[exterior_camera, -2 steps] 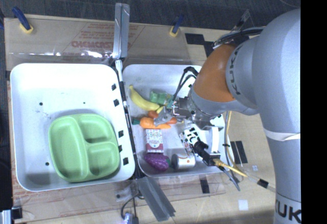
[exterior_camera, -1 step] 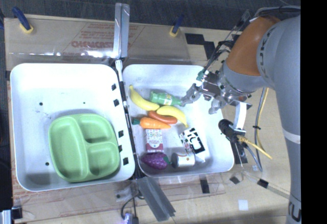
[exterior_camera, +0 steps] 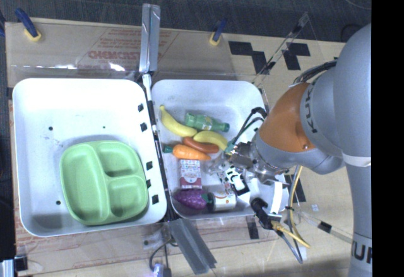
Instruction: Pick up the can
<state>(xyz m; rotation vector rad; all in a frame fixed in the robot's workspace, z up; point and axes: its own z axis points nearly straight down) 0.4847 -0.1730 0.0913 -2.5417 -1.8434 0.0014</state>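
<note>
Your left bin [exterior_camera: 25,143] held one tray [exterior_camera: 104,181], lying toward its near edge. Your right bin [exterior_camera: 208,89], just beside it across the divider, held the rest. A banana [exterior_camera: 173,123] lay at the bin's left, a bottle [exterior_camera: 205,122] to its right, a lemon [exterior_camera: 210,139] in front of the bottle, two carrots [exterior_camera: 189,151] left of the lemon. A carton [exterior_camera: 190,175] lay in front of the carrots, grapes [exterior_camera: 189,199] in front of that, the can [exterior_camera: 222,201] on its side right of the grapes. Your gripper [exterior_camera: 233,175] stood over the bin's right side, just behind the can.
</note>
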